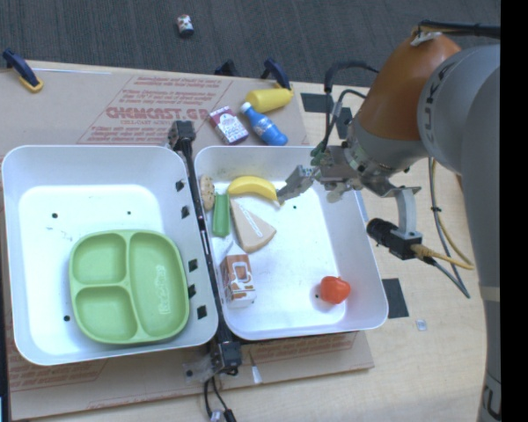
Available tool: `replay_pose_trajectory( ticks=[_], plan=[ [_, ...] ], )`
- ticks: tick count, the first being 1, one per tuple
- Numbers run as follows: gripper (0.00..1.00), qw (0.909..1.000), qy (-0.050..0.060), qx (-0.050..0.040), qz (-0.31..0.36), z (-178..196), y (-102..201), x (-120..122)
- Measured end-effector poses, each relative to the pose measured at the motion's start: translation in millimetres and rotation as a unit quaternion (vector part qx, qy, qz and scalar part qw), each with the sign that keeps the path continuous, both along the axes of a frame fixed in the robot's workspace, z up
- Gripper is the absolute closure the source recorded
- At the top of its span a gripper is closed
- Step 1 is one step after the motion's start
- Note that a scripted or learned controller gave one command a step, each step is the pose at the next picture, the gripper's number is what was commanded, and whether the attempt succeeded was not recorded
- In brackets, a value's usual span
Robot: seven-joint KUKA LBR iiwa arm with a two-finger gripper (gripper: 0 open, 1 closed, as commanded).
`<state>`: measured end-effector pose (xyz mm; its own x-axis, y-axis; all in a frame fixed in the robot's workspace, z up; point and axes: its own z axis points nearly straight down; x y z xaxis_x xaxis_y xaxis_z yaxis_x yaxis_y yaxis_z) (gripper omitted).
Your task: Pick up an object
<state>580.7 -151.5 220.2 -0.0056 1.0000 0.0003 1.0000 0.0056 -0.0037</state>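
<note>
The right bin (pixel 356 236) holds a yellow banana (pixel 252 187) near its far wall. A pale cheese wedge (pixel 251 227) lies just in front of the banana, with a green stick-shaped piece (pixel 220 215) along the left wall. A brown and white carton (pixel 238 280) stands at the front left and a red fruit (pixel 334 290) sits at the front right. My gripper (pixel 292 187) hangs over the far part of this bin, just right of the banana's tip, and nothing visibly rides in it. A small tan item (pixel 208 187) sits in the far left corner.
The left bin (pixel 35 174) carries a green divided plate (pixel 128 286). Behind the bins, on the cardboard, lie a yellow toy (pixel 271 99), a blue bottle (pixel 264 126) and a small red and white pack (pixel 229 126). A black clamp (pixel 183 134) sits between the bins.
</note>
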Motion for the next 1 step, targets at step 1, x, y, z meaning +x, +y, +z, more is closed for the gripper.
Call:
replay_pose_trajectory(
  ticks=[1],
  plan=[
    [0.00, 1.0000, 0.000, -0.0004, 0.000, -129.0, -60.1, -26.3]
  ],
)
